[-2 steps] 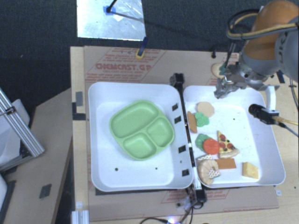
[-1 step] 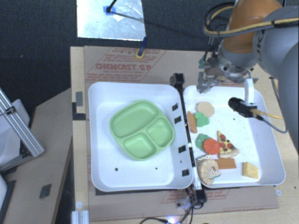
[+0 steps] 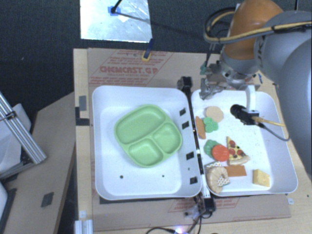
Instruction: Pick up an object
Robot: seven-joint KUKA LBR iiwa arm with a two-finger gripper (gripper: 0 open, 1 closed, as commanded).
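Camera view looks down on a tan bench [image 3: 58, 130] topped with printed cardboard [image 3: 131, 67], where two shallow white bins sit side by side. Nearest in the right bin [image 3: 282, 179] lie toy foods — a pale yellow cheese wedge [image 3: 261, 178], a flat orange cracker [image 3: 237, 170], a latticed pretzel-like piece [image 3: 217, 175], then a pizza slice [image 3: 237, 151] touching a red tomato [image 3: 220, 153] and a green leafy piece [image 3: 210, 146]. Farther back sit another green piece [image 3: 210, 125], an orange stick [image 3: 200, 126] and a round tan cookie [image 3: 213, 113]. The left bin [image 3: 105, 179] bears a glossy green three-compartment tray [image 3: 147, 135]. The grey arm [image 3: 290, 48] with its orange band reaches in from the right, the gripper [image 3: 210, 89] hanging at the right bin's far edge, just beyond the cookie; whether its jaws are spread I cannot tell. Beyond the cardboard a shiny foil sheet [image 3: 116, 14] lies on dark floor.
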